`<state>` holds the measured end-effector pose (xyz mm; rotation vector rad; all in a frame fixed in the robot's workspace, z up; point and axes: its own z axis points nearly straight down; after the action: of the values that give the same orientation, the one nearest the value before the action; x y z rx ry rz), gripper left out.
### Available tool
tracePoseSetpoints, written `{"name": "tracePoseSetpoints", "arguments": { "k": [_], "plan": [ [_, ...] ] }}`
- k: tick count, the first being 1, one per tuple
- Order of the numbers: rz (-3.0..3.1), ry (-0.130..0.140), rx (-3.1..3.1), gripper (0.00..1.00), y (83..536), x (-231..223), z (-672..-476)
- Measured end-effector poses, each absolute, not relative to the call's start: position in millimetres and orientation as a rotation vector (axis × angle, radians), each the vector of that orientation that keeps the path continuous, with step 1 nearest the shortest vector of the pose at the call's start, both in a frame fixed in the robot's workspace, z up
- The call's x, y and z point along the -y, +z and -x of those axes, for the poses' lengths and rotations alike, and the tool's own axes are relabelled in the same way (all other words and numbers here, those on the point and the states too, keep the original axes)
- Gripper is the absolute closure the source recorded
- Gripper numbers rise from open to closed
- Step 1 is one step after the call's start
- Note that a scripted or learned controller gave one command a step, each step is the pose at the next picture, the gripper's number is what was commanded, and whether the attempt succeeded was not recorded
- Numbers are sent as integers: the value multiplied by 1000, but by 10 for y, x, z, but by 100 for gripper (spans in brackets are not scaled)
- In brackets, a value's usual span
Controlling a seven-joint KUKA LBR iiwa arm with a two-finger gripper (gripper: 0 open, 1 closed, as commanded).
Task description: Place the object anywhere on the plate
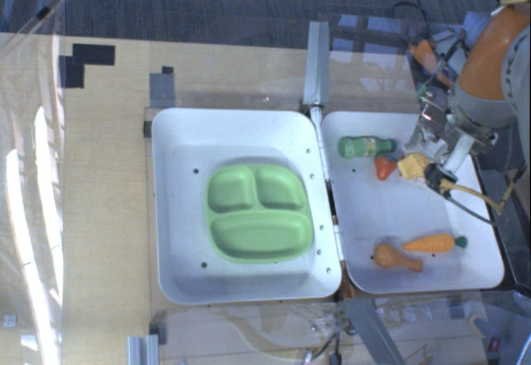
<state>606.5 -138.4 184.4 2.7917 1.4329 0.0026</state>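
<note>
Gripper [425,163] is low over the upper right of the right shallow white bin [477,272], right at a small yellow wedge-shaped block, looks like toy cheese [412,166]. Can't tell the jaw state: the wrist hardware hides the tips, so no confirmed hold on anything.

Target is the green three-compartment plastic plate [259,212], centred in the left white bin [170,214], nothing on it.

My read: the step in hand is the pick, and the yellow block is the likely object. To do it well:
- centre the jaws across the wedge, not on its corner
- lift straight up before any sideways travel
- clear the metal divider rail [315,73] between the bins with margin
- release over the plate's large lower compartment, the widest landing area

Clutter near the pick:
- small red toy, strawberry-like [384,167], just beside the yellow block on its left; easy to nudge or catch along with it
- green plastic bottle lying on its side [366,146], close above that
- orange toy carrot [431,244] and brown drumstick-shaped toy [395,256], well apart at the bin's lower edge, not in the path

Loose cable [473,193] trails from the wrist across the bin's right side; could snag during the traverse.
</note>
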Motion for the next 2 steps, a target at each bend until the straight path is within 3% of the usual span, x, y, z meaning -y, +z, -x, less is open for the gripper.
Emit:
{"name": "tracePoseSetpoints", "arguments": {
  "k": [1,2],
  "plan": [
    [-2756,7,-1504,100,2185,697,-5492],
    [-2765,2,-1493,100,1887,-16,-5670]
  ]
}}
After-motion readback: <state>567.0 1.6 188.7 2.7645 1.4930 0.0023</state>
